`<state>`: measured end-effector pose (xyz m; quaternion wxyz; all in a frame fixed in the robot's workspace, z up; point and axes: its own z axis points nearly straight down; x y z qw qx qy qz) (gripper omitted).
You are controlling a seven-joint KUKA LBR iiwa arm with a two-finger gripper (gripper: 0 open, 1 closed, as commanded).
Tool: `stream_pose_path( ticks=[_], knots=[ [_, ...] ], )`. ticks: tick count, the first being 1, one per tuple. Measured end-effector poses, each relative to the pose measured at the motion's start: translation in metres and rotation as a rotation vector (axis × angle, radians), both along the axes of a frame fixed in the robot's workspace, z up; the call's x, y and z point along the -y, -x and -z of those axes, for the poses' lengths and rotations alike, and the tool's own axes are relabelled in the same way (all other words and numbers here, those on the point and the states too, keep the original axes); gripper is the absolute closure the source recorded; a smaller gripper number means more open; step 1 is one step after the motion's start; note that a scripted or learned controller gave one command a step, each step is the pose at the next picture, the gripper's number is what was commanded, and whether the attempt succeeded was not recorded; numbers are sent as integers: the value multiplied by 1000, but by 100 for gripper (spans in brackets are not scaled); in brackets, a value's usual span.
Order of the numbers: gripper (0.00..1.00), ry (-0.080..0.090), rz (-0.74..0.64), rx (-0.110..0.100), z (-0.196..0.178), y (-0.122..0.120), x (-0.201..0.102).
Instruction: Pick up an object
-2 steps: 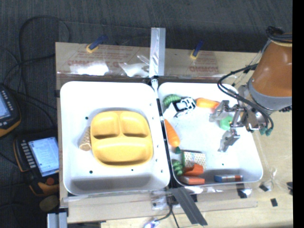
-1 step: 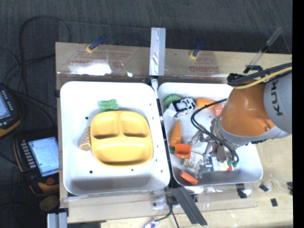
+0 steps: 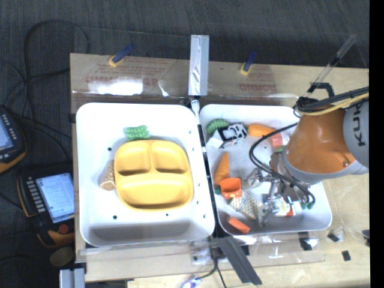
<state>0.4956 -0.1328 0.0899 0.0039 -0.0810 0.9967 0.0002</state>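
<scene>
Arm low over the right bin, claw down among the toys

Gripper [image 3: 271,204] sits in the right bin's [image 3: 318,221] near half, close above a patterned packet [image 3: 245,205]; cannot tell whether the claw is apart or together. Likely lowered for a grab. Nearest candidate, a carrot [image 3: 221,167], lies left of it, long axis running near-to-far, slightly tilted. Yellow tray [image 3: 153,174] fills the left bin [image 3: 96,221]

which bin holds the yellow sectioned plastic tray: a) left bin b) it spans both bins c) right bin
a, the yellow sectioned plastic tray lies inside the left white bin, wholly on the near side of the divider from the right white bin where the arm works.
</scene>
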Motion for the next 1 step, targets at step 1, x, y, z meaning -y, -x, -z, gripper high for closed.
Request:
stream_pose_path(
  ticks=[1],
  knots=[
    [0,6,-151,6,0,-72,-28]
  ],
)
